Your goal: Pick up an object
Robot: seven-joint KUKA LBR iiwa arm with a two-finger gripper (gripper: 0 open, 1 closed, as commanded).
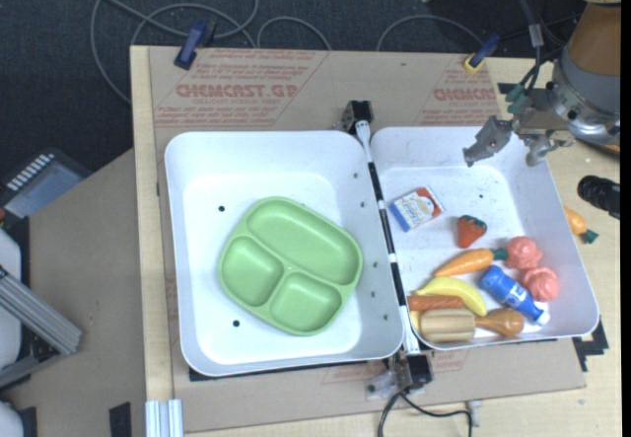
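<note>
Toy food, a small heap of plastic pieces, fills the lower right of the frame inside the right-hand shallow white bin [552, 190]. Nearest the arm lie a small red plastic strawberry [471, 229] and a white, red and blue carton [415, 208] sitting a little apart from the rest. Below them are an orange plastic carrot [463, 263], a yellow plastic banana [459, 293], two pink lumpy pieces [532, 265], a blue and white bottle [511, 290] and a tan drumstick-like piece [465, 325].

The gripper [513, 141] hangs over that bin's upper edge, at the upper right of the frame, its grey fingers [487, 143] spread apart with nothing between them. Every piece lies down-frame from the fingers; the strawberry is almost straight below them, the carton down and to the left. The carrot and banana run with their long axes roughly left to right, tilted slightly.

The left-hand white bin [197, 169] holds a pale green three-compartment plastic tray [289, 265], well apart from the fingers. Both bins sit on a brown board on the table [296, 90]. I would guess the strawberry or the carton is the easiest reach.
</note>
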